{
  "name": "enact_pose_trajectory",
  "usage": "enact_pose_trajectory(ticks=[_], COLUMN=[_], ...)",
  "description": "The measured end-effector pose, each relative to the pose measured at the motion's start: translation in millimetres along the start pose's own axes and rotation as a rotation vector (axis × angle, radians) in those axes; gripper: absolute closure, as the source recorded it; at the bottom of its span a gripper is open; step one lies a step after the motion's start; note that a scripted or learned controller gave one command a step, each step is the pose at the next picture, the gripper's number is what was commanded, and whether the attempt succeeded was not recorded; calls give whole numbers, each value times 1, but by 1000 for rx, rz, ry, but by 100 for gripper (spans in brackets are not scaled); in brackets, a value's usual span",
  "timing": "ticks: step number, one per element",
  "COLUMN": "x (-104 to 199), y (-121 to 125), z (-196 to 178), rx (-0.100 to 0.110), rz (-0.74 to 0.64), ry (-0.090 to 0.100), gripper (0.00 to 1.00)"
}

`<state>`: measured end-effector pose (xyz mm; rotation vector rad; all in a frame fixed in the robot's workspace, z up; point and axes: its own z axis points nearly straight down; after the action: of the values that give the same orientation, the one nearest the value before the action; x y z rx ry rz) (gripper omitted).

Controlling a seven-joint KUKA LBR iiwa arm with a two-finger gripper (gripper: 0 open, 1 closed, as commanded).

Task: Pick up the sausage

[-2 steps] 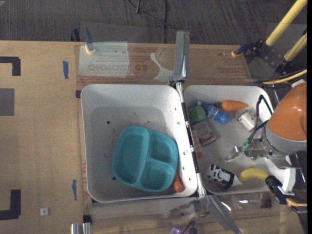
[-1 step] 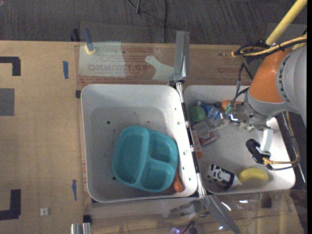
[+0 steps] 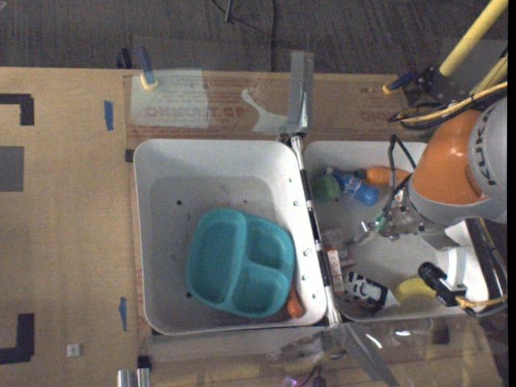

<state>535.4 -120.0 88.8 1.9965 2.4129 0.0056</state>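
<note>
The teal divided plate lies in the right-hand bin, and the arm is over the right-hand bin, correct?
Not quite. The camera view shows the teal divided plate lying in the left-hand bin, not the right-hand one. The rest holds: the arm is over the right-hand bin.

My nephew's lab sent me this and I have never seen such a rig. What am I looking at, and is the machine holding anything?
One camera looks down at a slant on two shallow white bins. The grey-and-orange shape at right is a robot arm; its gripper hangs over the right bin, near a green ball, a blue bottle and a long orange piece. The left bin holds a teal divided plate with a small orange piece at its edge. Either orange piece may be the sausage. Whether the gripper holds anything is too small to tell.
</note>
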Motion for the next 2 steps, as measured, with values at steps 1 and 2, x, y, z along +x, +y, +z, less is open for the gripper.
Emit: enact_pose_trajectory(ticks=[1, 2], x=[-6, -9], y=[-55, -54], z=[-1, -11], rx=[-2, -8], rz=[-197, -192], ry=[0, -6], gripper=[0, 100])
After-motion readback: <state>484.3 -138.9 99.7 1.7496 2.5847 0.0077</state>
